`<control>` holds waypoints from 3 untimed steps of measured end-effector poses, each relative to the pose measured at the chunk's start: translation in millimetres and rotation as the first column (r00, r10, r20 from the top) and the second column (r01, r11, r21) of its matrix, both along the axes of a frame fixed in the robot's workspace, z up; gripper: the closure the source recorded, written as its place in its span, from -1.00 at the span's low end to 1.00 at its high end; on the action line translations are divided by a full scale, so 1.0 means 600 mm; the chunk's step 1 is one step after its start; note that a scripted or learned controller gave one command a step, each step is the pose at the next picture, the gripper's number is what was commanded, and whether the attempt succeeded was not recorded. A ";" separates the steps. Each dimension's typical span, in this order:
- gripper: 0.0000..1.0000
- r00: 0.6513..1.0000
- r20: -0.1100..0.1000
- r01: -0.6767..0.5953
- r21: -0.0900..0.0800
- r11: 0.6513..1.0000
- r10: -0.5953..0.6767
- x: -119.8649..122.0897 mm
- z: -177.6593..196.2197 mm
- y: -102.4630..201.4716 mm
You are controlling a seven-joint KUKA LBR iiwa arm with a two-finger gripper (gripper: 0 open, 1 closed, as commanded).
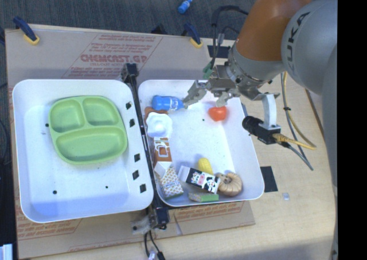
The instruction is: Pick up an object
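Objects for picking, as we list them, lie in the right bin (243, 155), most along its left wall and near edge.

Item: blue object (166, 103), at the far left corner of the right bin, lying on its side.
Item: white crumpled object (159, 124), just near of the blue one, against the left wall.
Item: orange-and-white packet (162, 151), lying lengthwise along the same wall.
Item: small patterned pouch (170, 182), near the bin's near-left corner.
Item: black-and-white carton (201, 180), lying flat by the near edge.
Item: yellow object (205, 165), touching the carton's far side.
Item: tan ring-shaped object (230, 183), just beside the carton at its right.
Item: greenish flat object (203, 197), against the near rim; we cannot tell what it is.
Item: red-orange round object (217, 113), on the bin floor in the far half, well apart from the cluster.

The gripper (207, 96) hangs over the far part of the right bin. We see its fingers spread: one reaches left toward the blue object, the other points down just above the red-orange round object. Nothing sits between them, so we record the claw as released.

The left bin (34, 138) holds a green divided tray (88, 128) with three compartments, lying flat in its far half.

Both bins rest on a cardboard sheet (109, 52) with red print, held by blue clamps (26, 30) at its far edge. A small blue item (184, 5) lies on the dark floor beyond the bench.
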State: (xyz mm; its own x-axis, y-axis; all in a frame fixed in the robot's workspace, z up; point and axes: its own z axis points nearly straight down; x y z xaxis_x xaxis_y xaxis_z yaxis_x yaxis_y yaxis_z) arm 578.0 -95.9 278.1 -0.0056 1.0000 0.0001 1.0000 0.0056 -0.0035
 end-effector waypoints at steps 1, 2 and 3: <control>-1.00 1.000 0.003 0.000 -0.001 1.000 0.000 -0.077 -0.260 -0.015; -1.00 1.000 0.001 0.002 0.000 1.000 -0.002 0.020 -0.304 -0.117; -1.00 1.000 0.006 0.001 -0.003 1.000 -0.001 -0.042 0.013 -0.193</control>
State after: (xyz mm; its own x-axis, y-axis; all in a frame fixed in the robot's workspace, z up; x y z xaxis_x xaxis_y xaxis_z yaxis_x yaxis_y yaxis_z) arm 552.6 -211.8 286.0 -0.0045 1.0000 -0.0027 1.0000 0.0045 0.0023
